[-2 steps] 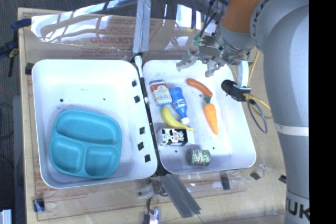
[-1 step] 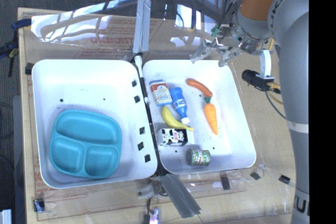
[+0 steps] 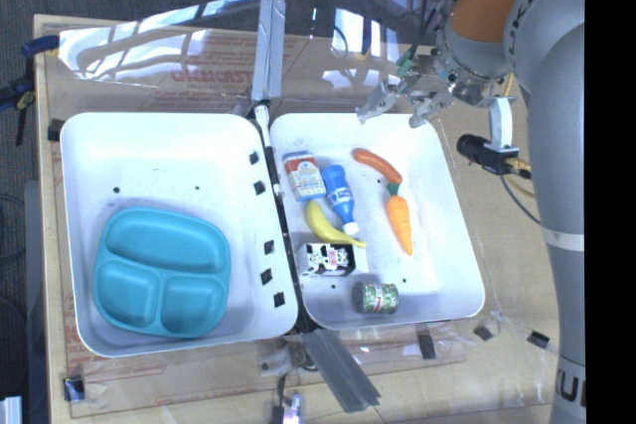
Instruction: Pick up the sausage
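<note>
The sausage [image 3: 378, 163], a short red-orange link, lies in the upper middle of the right bin [image 3: 452, 204]. My gripper [image 3: 396, 110] hangs above the bin's far rim, just up and to the right of the sausage. Its two fingers are spread apart with nothing between them. An orange carrot [image 3: 399, 222] lies just below the sausage, almost touching its lower end.
A blue bottle [image 3: 340, 197], a red-and-white packet [image 3: 302, 178], a banana [image 3: 328, 223], a black-and-white carton [image 3: 329, 259] and a green can [image 3: 379, 297] share the right bin. The left bin [image 3: 89, 154] holds a teal divided tray [image 3: 161, 270]. A metal divider [image 3: 266, 55] runs between the bins.
</note>
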`<state>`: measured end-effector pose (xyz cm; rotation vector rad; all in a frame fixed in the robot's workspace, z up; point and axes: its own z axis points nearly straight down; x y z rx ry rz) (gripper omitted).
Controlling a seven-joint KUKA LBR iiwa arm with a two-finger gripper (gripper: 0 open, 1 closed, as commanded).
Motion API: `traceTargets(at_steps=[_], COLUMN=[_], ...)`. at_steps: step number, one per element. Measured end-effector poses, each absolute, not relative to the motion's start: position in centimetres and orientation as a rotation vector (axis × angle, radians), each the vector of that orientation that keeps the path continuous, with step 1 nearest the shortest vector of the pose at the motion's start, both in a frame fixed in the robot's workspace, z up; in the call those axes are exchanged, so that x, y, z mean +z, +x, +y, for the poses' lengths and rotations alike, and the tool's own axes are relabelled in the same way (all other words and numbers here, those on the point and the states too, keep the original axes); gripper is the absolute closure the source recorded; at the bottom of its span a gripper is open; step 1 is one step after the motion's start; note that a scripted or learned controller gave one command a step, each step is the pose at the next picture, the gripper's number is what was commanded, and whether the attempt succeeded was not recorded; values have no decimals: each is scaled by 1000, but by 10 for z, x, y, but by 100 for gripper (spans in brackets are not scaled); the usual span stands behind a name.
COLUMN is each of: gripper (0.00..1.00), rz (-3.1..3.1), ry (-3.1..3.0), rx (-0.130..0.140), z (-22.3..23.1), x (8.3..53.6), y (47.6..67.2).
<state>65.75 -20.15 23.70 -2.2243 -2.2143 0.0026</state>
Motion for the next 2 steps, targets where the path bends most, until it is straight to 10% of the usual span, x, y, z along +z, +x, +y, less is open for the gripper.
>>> traceTargets(at_steps=[2], gripper=[0], rz=[-2227], ry=[-2212], rx=[4], z=[-208], x=[212], y=[658])
